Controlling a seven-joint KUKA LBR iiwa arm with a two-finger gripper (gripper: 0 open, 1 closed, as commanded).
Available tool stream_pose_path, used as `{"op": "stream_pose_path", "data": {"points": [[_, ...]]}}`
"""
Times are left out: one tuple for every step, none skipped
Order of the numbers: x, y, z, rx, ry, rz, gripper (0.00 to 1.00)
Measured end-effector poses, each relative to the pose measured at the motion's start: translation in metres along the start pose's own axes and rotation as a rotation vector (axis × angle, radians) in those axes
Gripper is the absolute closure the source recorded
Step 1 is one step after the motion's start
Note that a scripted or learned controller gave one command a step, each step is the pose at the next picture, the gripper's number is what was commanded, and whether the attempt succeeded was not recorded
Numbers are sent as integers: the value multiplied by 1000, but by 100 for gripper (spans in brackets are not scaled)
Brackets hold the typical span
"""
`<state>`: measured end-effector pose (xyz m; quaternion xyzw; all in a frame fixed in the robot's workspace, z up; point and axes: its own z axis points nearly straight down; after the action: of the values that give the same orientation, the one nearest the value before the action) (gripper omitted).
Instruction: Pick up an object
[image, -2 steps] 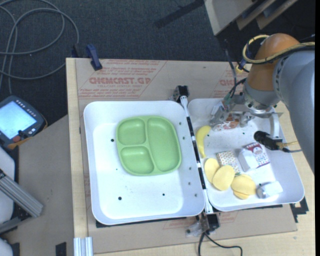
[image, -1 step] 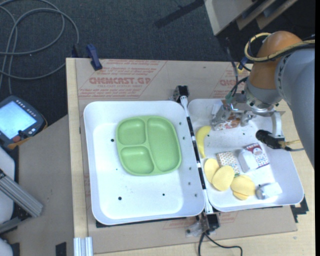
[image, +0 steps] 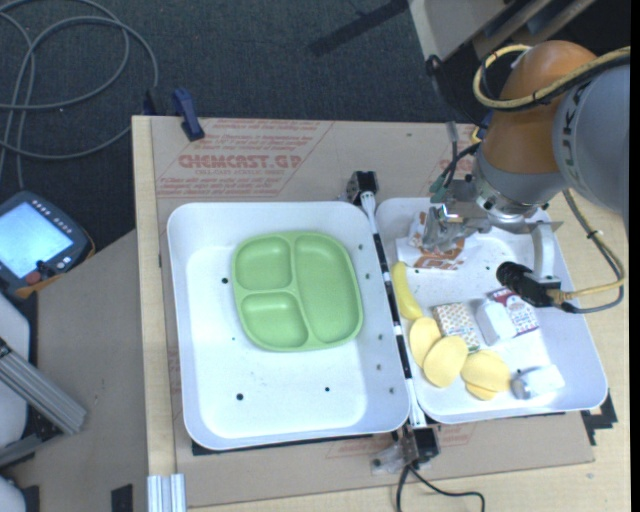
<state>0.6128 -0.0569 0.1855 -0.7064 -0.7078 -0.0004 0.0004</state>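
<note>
My gripper (image: 436, 240) hangs low over the far left part of the right bin (image: 580, 370), right above a flat white and orange packet (image: 438, 259). A banana (image: 404, 291) lies along that bin's left wall. Two yellow lemons (image: 446, 360) (image: 485, 373) and a pale yellow fruit (image: 423, 336) sit near the front. A checkered packet (image: 458, 321), a grey block (image: 490, 325) and a red and white packet (image: 519, 313) lie mid-bin. A small silver and white object (image: 535, 381) rests at the front right.
The left bin (image: 200, 300) holds a green divided plate (image: 297, 290). Cardboard (image: 250, 150) covers the bench behind the bins. A blue clip (image: 187, 112) sits at the far edge. A handheld screen (image: 35, 240) lies off the bench at left.
</note>
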Motion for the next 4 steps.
{"op": "stream_pose_path", "data": {"points": [[-1, -1, 1, 2, 0, 1, 0], [-26, 29, 57, 1, 0, 1, 0], [-41, 17, 82, -20, -5, -1, 0], [-42, 3, 86, -43, -10, -2, 0]]}}
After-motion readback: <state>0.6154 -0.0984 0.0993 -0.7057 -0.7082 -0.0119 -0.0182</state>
